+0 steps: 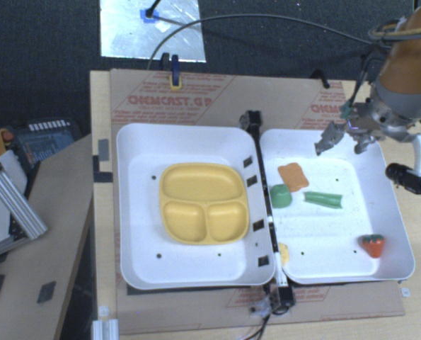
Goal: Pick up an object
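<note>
The green stick lies near the middle of the right bin, its long axis running left to right with a slight tilt down to the right. Just left of it sits a rounded green lump, and above that a flat orange slab (roughly rectangular, set at a slant). A red piece rests near the bin's lower right corner. The gripper hovers over the bin's upper edge, fingers spread, pinching nothing. The left bin holds a smooth yellow three-part tray.
</note>
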`<state>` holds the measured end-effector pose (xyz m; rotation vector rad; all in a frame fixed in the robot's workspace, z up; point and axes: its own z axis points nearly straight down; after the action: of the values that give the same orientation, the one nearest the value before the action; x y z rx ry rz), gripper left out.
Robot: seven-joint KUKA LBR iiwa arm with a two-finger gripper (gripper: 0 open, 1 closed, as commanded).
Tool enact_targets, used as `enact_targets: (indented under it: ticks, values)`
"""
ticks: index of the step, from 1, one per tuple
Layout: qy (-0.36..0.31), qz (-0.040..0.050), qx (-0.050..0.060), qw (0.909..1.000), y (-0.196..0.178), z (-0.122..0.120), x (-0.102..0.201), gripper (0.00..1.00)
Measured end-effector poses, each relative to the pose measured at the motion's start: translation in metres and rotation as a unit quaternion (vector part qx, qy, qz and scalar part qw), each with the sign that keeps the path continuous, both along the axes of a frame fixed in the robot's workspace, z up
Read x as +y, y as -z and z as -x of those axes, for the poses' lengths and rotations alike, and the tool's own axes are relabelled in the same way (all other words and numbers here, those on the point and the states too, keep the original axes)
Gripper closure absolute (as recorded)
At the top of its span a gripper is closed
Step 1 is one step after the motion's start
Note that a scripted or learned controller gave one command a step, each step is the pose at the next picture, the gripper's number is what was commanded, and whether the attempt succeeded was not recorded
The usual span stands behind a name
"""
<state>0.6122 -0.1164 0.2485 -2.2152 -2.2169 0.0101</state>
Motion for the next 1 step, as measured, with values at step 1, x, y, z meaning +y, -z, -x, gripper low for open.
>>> enact_targets:
  ticks: [1]
  values:
    - [-0.001,0.0006,-0.006,1.0000,-0.0065,-0.0022,0.0003,0.00]
